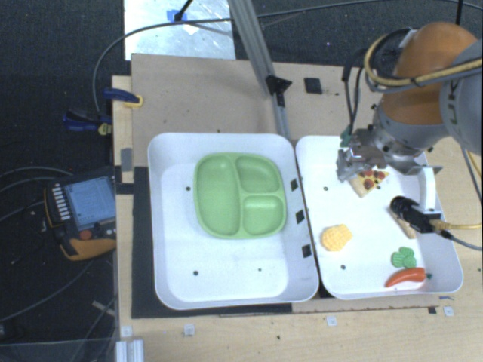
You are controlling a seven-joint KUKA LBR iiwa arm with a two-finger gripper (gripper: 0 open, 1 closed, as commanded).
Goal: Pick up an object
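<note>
Over the right bin [445,277], at its twelve o'clock edge, the grey arm bends steeply down, its gripper [361,173] on or just above a small flat pizza-slice toy [370,182]; whether it grips is unclear. Toward six o'clock lie bumpy yellow corn [336,237] and a smooth orange-red piece [406,277].

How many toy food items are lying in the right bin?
4: a pizza slice under the gripper, corn mid-bin, broccoli and a red sausage at the near right corner. The arm may hide more.
</note>
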